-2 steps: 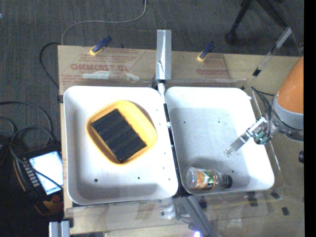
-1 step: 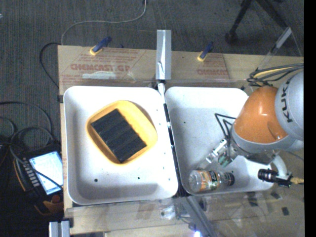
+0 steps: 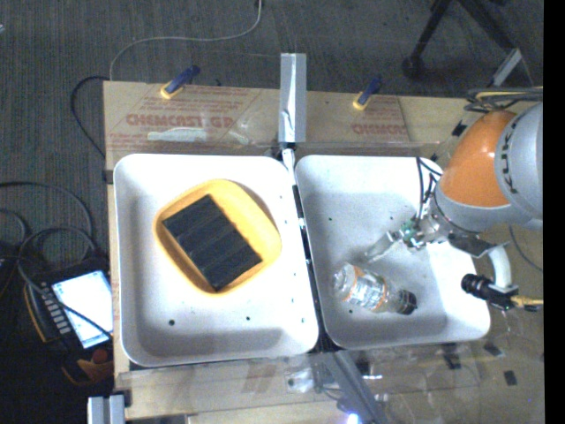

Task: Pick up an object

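Observation:
A clear plastic bottle (image 3: 369, 291) with a dark cap lies on its side near the front of the right bin (image 3: 353, 188), cap pointing right. My gripper (image 3: 385, 246) hangs over the middle of that bin, just above and slightly right of the bottle's body, reaching in from the right. Nothing is visibly held in it. In the left bin (image 3: 141, 325) rests a yellow dish (image 3: 260, 215) carrying a black ridged block (image 3: 212, 241).
The arm's orange band (image 3: 477, 175) and grey wrist cover the right bin's right wall. A metal post (image 3: 292, 95) stands behind the divide between the bins. Two clamps (image 3: 179, 81) sit on the cardboard backing. Cables and a tablet lie on the floor at left.

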You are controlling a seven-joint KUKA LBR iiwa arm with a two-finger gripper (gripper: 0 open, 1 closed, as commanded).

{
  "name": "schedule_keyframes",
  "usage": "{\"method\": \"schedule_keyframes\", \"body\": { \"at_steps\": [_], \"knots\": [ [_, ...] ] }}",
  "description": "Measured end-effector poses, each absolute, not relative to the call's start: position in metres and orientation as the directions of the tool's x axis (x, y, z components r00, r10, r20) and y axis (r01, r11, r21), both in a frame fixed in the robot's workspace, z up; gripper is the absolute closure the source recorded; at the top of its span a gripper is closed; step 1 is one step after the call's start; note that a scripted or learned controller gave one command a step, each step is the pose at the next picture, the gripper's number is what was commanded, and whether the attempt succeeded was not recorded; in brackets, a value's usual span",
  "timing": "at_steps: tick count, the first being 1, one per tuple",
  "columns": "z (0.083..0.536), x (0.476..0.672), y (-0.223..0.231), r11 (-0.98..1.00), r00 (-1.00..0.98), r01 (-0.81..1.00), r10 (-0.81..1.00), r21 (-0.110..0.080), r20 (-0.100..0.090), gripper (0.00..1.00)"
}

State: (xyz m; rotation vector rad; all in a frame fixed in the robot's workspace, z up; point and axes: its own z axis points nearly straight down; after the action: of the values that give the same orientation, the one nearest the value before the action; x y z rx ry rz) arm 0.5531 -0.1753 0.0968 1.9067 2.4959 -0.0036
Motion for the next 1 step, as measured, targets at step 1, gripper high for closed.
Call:
{"method": "schedule_keyframes", "body": {
  "at_steps": [1],
  "knots": [
    [0.0916,0.6317,-0.2120,0.029,-0.029,1.000,1.000,0.009,0.009,0.00]
  ]
}}
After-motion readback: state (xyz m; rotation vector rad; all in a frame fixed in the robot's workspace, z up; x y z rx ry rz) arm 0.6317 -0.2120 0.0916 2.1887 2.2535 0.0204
